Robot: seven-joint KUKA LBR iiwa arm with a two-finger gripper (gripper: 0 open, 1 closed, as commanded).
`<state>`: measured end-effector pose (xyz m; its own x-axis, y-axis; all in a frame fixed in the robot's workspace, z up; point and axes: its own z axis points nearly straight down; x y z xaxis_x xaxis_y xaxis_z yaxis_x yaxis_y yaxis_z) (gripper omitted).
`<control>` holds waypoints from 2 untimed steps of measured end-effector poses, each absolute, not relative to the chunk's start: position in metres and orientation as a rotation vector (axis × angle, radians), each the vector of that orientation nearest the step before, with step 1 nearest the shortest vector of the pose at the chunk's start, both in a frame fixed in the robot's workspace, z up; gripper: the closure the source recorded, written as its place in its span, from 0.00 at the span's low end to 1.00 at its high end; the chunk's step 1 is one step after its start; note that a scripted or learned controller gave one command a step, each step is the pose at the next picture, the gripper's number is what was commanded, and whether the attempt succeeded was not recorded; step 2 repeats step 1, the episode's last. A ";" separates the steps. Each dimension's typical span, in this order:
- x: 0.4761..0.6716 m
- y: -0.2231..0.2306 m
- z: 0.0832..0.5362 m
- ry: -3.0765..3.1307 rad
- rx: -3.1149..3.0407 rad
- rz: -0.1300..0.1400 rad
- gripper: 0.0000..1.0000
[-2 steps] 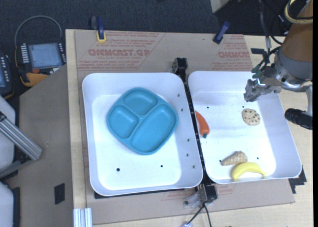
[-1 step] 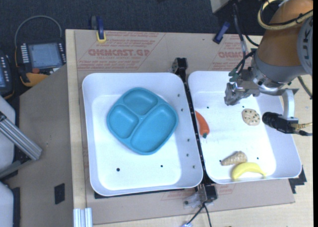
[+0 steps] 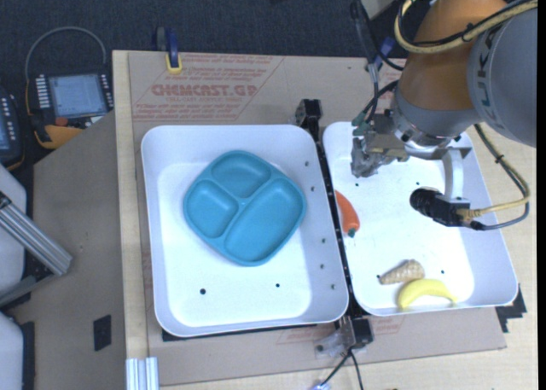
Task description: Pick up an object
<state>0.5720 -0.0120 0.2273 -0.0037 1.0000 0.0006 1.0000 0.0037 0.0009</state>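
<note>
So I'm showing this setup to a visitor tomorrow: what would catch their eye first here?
Probably the blue divided plate, sitting big and bright in the middle of the left bin. Next, the grey arm with its orange band, reaching in with its pincer above the upper part of the right bin. Small colours follow there: an orange carrot by the divider and a yellow banana near the front edge.

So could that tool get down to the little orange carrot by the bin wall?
Probably yes: the tool hangs above the right bin, nothing covers the carrot, though it lies tight against the wall.
</note>
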 end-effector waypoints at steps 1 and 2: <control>0.585 0.048 0.228 2.227 2.214 0.004 1.00; 0.585 0.048 0.228 2.227 2.214 0.004 1.00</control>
